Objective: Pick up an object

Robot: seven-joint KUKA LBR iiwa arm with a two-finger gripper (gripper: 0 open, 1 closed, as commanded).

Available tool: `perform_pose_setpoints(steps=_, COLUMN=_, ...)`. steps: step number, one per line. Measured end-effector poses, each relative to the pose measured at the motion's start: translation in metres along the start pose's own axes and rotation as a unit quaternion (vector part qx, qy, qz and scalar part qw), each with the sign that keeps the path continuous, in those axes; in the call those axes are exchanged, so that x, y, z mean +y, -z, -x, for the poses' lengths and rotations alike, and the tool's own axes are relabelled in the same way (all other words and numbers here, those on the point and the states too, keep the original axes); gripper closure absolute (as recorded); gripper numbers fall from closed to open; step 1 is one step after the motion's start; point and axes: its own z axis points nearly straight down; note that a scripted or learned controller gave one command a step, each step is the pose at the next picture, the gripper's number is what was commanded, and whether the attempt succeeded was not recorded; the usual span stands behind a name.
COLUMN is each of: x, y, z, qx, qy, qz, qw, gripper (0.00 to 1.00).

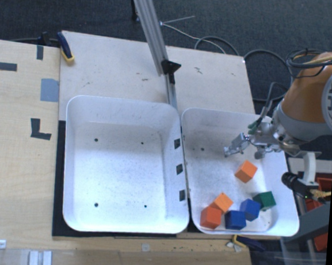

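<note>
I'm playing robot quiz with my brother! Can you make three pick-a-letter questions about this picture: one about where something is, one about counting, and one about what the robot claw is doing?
1. Which bin are the blocks in?
A. left bin
B. right bin
C. both bins

2. How many blue blocks are there?
A. none
B. two
C. five

3. What is between the claw's fingers?
A. nothing
B. a green block
C. a blue block

Answers:
1 B: every block lies in the right bin.
2 B: two blue blocks sit near the green block.
3 A: the claw hangs over bare bin floor, up and left of the lone orange block.
</note>
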Motion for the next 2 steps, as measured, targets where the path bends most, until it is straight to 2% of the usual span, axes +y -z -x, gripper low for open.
perform_pose_setpoints(steps=1, x=-0.029, y=-0.063, z=0.021, qx=0.0, qy=-0.002, qz=-0.004, qw=1.0, gripper=0.0)
perform_pose_setpoints(steps=2, x=0.023, y=-0.093, z=0.06, qx=-0.005, qy=0.0, qz=0.012, qw=0.9999, gripper=0.0)
